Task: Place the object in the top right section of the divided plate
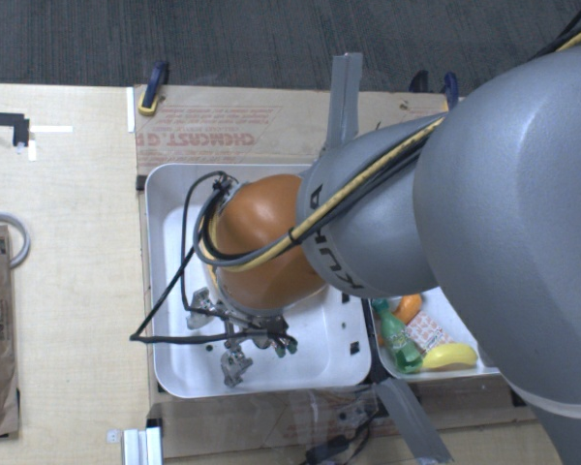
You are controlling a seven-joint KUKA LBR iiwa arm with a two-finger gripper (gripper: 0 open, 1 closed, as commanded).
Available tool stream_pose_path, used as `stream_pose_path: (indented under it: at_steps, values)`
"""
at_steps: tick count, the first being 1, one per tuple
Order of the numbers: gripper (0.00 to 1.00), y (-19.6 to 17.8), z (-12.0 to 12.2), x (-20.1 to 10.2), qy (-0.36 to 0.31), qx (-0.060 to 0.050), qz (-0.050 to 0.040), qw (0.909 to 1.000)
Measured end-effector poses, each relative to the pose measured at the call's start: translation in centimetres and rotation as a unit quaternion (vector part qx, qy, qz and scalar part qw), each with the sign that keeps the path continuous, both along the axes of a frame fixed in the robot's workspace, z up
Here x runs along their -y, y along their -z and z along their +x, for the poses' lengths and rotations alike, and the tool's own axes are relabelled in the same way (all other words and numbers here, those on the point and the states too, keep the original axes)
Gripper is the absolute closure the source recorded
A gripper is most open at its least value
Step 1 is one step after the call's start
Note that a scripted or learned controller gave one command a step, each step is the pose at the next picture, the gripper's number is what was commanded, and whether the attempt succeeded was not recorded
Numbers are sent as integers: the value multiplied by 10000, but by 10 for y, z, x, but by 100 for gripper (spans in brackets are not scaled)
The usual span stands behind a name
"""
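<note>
Down in the lower right of the frame, the right bin (462, 371) held a yellow banana (449, 356), a green bottle (394, 335) and an orange piece (407, 307), close together beside the arm (445, 192). Left of them, the gripper (236, 360) hung over the left bin (174, 289), whether released or clenched could not be told.

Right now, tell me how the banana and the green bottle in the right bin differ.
The banana is yellow; the green bottle is green with a lighter cap end. The banana lies roughly across the view at the bin's near edge; the green bottle lies more up-and-down, left of it. Both lie flat in the right bin, beside an orange item.
</note>
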State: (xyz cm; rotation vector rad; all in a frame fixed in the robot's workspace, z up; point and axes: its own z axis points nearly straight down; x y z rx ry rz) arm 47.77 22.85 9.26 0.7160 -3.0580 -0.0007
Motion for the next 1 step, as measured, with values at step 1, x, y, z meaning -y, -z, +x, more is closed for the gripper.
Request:
stream_pose_path:
  at_steps: [1]
  values:
    - [0, 0, 11, 1, 896, 14, 7, 9960]
